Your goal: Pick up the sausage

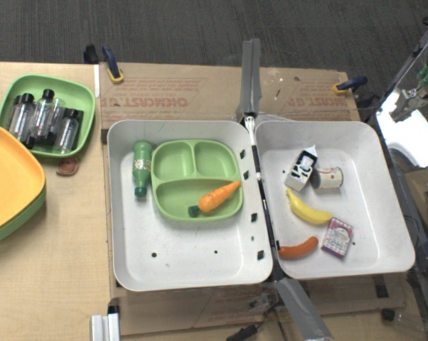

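Zero progress on the pick, by the look of it: nothing is lifted, and I cannot tell how far open the tool is or whether it has hold of anything (nothing hangs over either bin). The whole job is probably left: approach, descend, close, lift.

The arm comes in from the right, so the tool would have to cross most of the right bin [384,190] to reach the target. The sausage [298,248] lies flat on that bin's floor, near the front left corner, close to the wall shared with the left bin [121,212]. It is orange-red, slightly curved, with its long axis roughly left-right.

Neighbours: a banana [308,210] just behind it, apart; a pink packet [337,238] just to its right, near one end but not touching. A carton [301,169] and a can [329,178] sit further back, touching each other.

Left bin: a green plate [173,160] with a carrot [217,196] in its front compartment (similar colour, easy to confuse), and a green bottle [141,168] beside the plate.
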{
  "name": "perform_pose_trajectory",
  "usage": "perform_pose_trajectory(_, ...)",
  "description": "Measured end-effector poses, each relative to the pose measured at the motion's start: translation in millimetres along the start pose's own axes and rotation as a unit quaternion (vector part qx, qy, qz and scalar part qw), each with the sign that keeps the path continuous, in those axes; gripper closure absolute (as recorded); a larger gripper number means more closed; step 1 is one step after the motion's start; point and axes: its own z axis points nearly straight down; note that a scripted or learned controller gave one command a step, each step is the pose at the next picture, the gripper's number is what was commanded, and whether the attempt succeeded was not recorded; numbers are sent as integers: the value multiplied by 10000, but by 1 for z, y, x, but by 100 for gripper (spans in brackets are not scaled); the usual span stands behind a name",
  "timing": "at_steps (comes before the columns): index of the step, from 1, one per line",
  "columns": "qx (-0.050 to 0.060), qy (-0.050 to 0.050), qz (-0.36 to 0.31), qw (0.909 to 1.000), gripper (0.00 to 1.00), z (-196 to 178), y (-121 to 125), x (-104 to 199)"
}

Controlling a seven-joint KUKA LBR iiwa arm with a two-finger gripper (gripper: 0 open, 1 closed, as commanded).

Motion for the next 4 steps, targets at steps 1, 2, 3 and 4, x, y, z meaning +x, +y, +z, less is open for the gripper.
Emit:
perform_pose_trajectory(1, -4, -7, -8, 10000, 100, -8, 1, -1)
perform_pose_trajectory(2, -7, -13, -16, 10000, 100, -17, 1, -1)
perform_pose_trajectory(3, -4, 12, -846, 9964, 100, -28, -7, 3)
perform_pose_trajectory(4, -14, 10, -2321, 9727, 100, -37, -4, 2)
